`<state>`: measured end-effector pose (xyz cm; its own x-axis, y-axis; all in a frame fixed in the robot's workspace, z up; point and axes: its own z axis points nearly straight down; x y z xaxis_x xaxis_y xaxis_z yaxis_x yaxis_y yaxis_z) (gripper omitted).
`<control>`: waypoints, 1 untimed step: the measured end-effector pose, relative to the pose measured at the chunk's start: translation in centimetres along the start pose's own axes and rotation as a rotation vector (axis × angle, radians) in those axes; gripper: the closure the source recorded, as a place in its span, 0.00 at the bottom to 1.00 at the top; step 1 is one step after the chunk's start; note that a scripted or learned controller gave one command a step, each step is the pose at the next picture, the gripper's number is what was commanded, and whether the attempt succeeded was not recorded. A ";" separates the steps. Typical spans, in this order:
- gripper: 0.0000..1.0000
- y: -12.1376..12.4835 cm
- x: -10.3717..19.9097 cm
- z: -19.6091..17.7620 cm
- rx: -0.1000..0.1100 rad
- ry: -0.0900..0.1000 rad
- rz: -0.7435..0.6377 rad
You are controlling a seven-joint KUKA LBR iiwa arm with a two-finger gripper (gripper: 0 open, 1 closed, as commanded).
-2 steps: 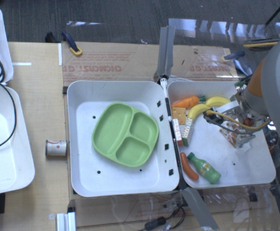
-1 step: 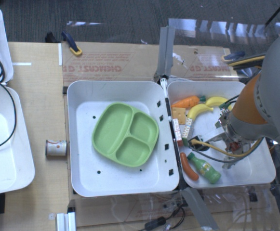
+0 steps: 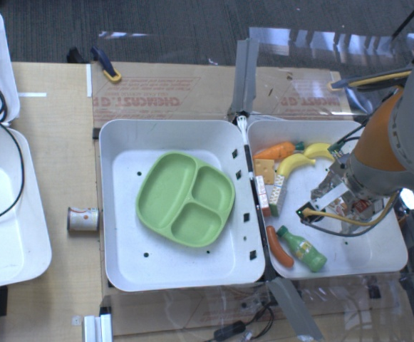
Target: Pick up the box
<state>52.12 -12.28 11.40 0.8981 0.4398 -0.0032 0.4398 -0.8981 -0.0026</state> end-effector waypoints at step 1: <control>0.00 -3.7 -3.2 2.4 0.002 -0.002 0.093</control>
